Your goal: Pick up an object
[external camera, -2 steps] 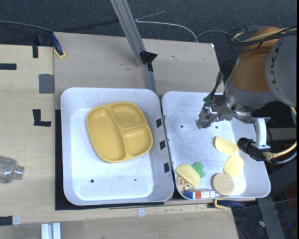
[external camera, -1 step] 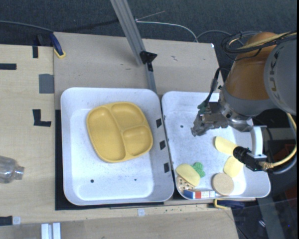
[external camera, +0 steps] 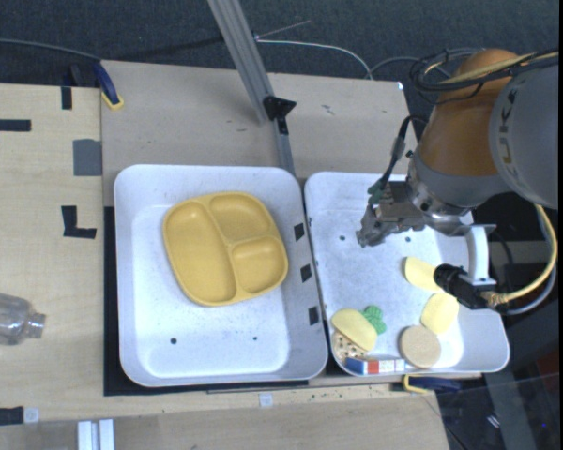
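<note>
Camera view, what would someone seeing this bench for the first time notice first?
Probably the yellow divided plate, lying alone in the left bin and taking up much of its floor. Next, the grey and orange arm reaching in from the right, its gripper over the upper part of the right bin. Small yellowish food pieces cluster in that bin's near right corner, and a clear plastic bottle lies at the bench's left edge.

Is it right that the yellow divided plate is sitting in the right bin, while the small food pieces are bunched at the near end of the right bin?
Not quite. The yellow divided plate lies in the left bin, not the right one. The rest holds: the small food pieces are bunched at the near end of the right bin, as the camera view shows.
</note>
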Controlling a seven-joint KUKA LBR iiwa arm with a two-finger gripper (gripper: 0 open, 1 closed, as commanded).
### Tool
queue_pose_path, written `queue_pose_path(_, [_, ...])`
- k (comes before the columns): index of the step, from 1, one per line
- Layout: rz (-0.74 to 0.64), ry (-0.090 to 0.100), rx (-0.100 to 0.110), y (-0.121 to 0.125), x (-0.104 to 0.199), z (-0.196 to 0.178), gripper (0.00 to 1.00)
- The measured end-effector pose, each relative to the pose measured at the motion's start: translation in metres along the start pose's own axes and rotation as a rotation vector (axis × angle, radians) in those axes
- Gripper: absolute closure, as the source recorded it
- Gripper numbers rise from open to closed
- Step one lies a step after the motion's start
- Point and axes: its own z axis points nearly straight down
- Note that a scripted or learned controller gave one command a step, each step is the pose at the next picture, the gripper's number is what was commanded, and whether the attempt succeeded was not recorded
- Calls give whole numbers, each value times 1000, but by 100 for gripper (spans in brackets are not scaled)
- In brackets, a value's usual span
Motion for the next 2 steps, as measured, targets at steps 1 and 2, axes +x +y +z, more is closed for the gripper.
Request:
queue_pose_path(1, [6,-2,-3,-30,-58,-38,100])
queue_pose_path(2, [2,1,9,-41,-61,45,100])
